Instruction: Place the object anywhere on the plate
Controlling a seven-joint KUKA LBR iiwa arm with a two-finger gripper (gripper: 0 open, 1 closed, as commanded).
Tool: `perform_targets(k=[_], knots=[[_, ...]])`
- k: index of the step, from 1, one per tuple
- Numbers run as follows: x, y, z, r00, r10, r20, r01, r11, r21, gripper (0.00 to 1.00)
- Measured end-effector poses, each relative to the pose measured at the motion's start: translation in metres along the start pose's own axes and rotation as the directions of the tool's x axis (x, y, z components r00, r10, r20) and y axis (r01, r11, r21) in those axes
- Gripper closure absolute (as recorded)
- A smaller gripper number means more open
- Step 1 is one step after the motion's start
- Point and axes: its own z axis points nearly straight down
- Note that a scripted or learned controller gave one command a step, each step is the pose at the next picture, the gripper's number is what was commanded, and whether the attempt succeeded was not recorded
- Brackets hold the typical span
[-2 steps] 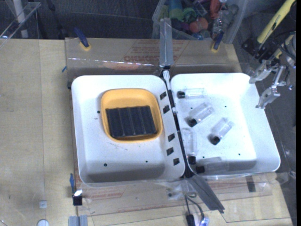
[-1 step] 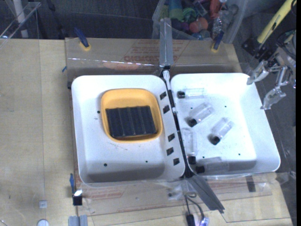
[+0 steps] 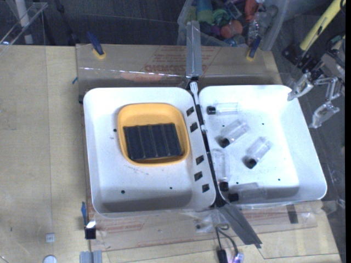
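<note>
The metal two-finger claw [image 3: 323, 100] hangs with fingers spread wide and nothing between them, so it should drop onto a clear plastic vial with a black cap [image 3: 256, 151] lying down-left of it, then carry it farther left to the yellow square plate [image 3: 125, 118].

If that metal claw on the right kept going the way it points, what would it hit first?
Probably the right white bin's far right rim, or the bench beside it; the gripper hangs over that edge, pointing downward. Depth is unclear.
</note>
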Motion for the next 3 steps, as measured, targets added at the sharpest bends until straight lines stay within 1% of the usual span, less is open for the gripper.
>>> perform_targets(k=[1, 2, 3], knots=[[-0.008, -0.004, 0.013, 0.944, -0.329, 0.0, 0.329, 0.944, -0.002, 0.0], [-0.023, -0.008, 0.023, 0.813, -0.583, 0.001, 0.583, 0.813, -0.003, 0.0], [-0.034, -0.014, 0.036, 0.671, -0.742, 0.003, 0.742, 0.671, -0.004, 0.0]])
